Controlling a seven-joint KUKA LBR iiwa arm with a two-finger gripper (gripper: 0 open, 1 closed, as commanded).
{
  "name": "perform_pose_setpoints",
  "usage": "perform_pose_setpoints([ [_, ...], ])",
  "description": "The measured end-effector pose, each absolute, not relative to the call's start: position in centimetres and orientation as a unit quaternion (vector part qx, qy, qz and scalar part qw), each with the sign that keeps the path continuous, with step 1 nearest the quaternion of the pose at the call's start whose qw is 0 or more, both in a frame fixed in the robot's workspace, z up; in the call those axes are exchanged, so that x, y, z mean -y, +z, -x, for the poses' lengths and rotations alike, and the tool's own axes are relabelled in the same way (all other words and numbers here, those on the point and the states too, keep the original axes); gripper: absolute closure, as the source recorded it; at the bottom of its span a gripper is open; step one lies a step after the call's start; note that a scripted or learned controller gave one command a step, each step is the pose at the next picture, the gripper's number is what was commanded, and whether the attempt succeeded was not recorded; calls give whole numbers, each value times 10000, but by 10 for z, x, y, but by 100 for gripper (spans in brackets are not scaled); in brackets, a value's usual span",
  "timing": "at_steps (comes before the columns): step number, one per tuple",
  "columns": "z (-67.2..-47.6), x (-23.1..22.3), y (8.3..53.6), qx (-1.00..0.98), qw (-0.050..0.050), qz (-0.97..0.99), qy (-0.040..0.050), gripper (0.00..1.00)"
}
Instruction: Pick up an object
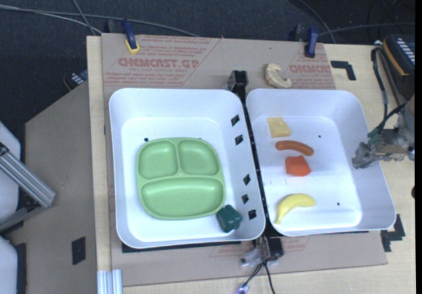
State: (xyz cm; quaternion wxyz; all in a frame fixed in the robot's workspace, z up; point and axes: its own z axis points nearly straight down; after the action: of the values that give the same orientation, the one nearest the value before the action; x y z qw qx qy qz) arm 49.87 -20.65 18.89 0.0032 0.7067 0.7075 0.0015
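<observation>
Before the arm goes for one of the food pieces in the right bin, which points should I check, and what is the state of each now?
1. Gripper is over the right bin, at its right wall: ok.
2. Fingers open: cannot tell, too blurred.
3. Nothing between the fingers: cannot tell.
4. Targets lie apart in the bin: cheese piece, sausage, orange piece and banana; sausage and orange piece are close together: not ok for those two.
5. Banana has free space around it: ok.
6. Gripper above a target: not ok, all lie to its left in the view.
</observation>
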Motion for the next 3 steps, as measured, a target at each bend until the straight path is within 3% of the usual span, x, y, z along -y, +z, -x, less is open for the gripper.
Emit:
perform_pose_setpoints([
  [1, -501, 209, 253, -7076, 40, -7066, 16, 100],
  [2, -502, 210, 279, -7075, 23, -7067, 10, 100],
  [3, -510, 154, 278, -7092, -12, -7050, 7, 100],
])
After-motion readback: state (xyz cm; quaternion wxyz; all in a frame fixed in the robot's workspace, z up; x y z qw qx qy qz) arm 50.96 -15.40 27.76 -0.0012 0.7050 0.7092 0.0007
